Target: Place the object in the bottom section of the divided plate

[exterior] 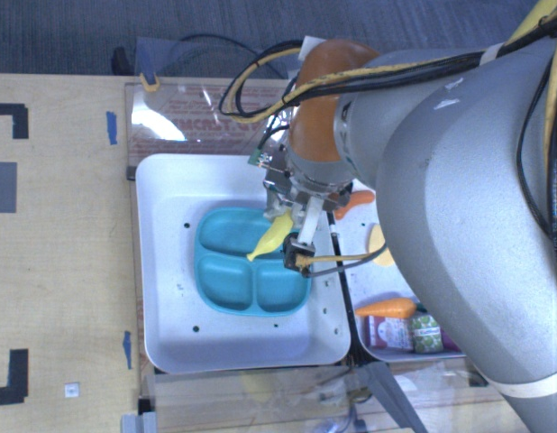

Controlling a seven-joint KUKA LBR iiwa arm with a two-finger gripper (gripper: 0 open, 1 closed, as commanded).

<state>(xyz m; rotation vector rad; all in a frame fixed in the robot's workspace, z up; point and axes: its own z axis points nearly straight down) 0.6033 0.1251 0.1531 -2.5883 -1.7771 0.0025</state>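
Observation:
A blue divided plate (226, 282) lies in the left white bin (166, 269). A yellow banana-shaped object (270, 238) hangs over the plate's right side, near the ridge between its sections. My gripper (289, 231) is right above it, with its fingers closed on the object's upper end. The grey arm with its orange band (328, 97) reaches in from the right and hides much of the right bin.
In the right bin (414, 354) lie an orange carrot-like piece (387, 308), a purple-and-green packet (406, 333), and another orange item (353, 200) near the wrist. Cables (242, 79) loop above the left bin's far edge.

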